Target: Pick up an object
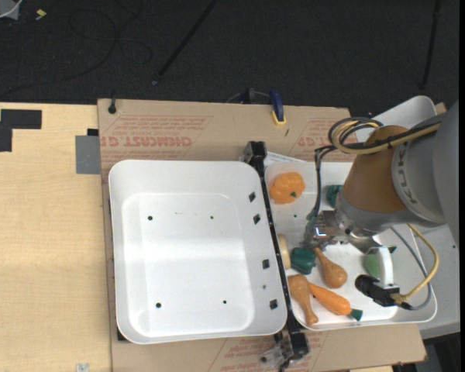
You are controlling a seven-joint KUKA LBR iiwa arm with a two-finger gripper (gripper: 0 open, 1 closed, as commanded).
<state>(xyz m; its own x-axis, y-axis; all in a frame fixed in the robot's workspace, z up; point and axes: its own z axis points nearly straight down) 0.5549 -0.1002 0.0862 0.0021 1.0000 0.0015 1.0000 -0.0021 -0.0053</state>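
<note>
The arm hangs low over the right bin [418, 304], its gripper [322, 232] just above a brown pear-shaped toy [330, 268] beside a teal piece [302, 260] and a carrot [328, 297]. This looks like the reach; next comes lowering squarely onto one toy.

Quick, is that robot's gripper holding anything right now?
Gripper: down in the right bin near the toy vegetables; open or closed cannot be told, and nothing is seen held.
</note>
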